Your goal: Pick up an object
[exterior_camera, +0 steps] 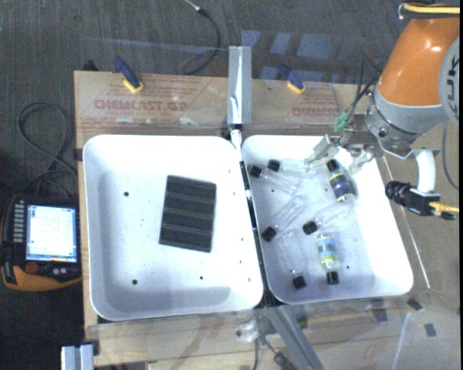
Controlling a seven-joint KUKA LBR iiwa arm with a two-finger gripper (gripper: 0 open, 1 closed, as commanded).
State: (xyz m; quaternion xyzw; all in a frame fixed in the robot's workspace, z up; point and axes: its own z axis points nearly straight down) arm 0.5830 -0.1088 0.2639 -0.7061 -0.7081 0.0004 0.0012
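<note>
My gripper (338,159) hangs over the far side of the right bin (393,276), fingers spread open. Just below it lies a small clear bottle with a dark blue label and black cap (339,184); it rests on the bin floor, not between the fingers. Another labelled bottle (326,250) lies nearer the front. Several clear vials with black caps (282,177) are scattered across the same bin, some hard to make out against the white. A black ribbed pad (188,213) lies flat in the left bin (100,206).
An upright metal strip (239,87) stands behind the gap between the bins. Blue clamps (126,73) hold the board at the back. A teach pendant (42,241) sits left of the bench. A black fitting with a cable (411,194) hangs right of the right bin.
</note>
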